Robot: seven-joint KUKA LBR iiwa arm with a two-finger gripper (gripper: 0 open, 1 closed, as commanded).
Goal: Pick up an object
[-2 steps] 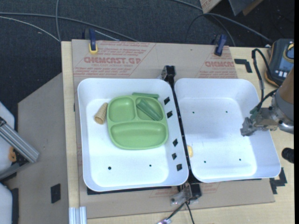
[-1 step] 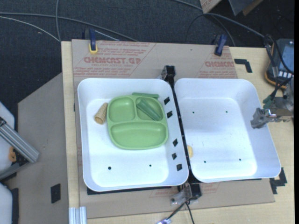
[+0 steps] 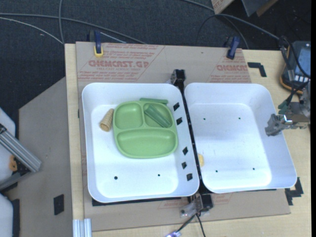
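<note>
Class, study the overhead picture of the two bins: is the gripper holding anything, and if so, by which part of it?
Nothing is seen held. The gripper sits at the right bin's right rim, apart from the green plate and cone in the left bin.

The setting is a robotics laboratory or test cell. Indicators: two shallow white bins, left bin and right bin, sit side by side on a plywood bench. A printed cardboard sheet under the bins is fixed with two blue clamps. Loose cables run across dark carpeted floor. An aluminium extrusion profile lies at the left edge.
</note>
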